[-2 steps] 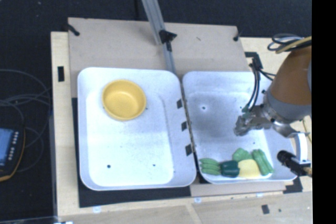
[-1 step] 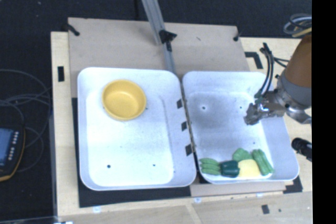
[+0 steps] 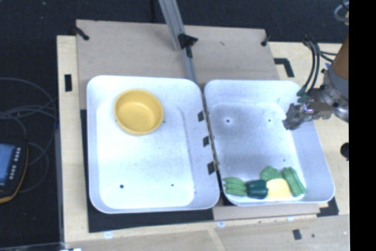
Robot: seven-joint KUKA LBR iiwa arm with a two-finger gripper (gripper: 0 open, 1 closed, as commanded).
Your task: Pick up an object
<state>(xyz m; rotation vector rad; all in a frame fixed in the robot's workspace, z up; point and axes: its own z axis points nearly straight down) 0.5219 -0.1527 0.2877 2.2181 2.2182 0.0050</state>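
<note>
Hovering over the right bin [image 3: 305, 144] at its far right rim, the end effector [image 3: 295, 115] has a finger state we cannot tell. Targets, a cluster of green and yellow objects [image 3: 267, 184], lie at the near edge; we should descend centred over one outlying piece.
</note>
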